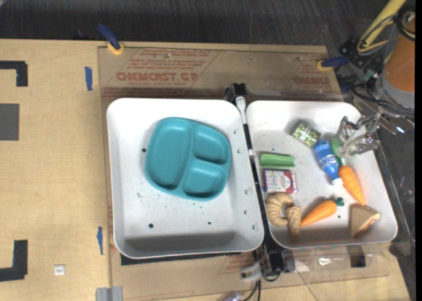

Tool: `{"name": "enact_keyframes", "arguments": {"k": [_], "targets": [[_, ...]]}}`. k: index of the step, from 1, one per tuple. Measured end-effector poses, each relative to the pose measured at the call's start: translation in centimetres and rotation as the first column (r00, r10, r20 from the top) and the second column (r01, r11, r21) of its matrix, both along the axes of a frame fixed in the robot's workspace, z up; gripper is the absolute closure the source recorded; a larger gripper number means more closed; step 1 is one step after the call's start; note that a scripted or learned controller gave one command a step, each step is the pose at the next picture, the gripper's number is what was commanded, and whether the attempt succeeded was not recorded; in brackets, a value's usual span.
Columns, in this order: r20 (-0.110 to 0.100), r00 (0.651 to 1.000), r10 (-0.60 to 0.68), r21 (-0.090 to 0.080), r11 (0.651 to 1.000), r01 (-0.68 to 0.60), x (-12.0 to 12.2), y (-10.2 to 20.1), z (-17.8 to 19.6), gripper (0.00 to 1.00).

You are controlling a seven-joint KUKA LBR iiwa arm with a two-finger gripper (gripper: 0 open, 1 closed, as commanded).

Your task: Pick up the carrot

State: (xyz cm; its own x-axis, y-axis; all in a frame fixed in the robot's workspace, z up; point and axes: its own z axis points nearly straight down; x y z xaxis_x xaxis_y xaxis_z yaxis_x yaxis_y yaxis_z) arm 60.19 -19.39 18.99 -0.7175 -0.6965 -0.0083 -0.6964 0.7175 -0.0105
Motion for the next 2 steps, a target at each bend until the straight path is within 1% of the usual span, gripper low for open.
{"name": "enact_keyframes", "arguments": {"k": [1, 2], "targets": [[-0.002, 1.000, 0.004, 0.003, 1.000, -0.004, 0.0, 0.3, -0.1, 0.00], [-0.014, 1.000, 0.020, 0.006, 1.000, -0.020, -3.8, -1.6, -7.5, 0.00]]}}
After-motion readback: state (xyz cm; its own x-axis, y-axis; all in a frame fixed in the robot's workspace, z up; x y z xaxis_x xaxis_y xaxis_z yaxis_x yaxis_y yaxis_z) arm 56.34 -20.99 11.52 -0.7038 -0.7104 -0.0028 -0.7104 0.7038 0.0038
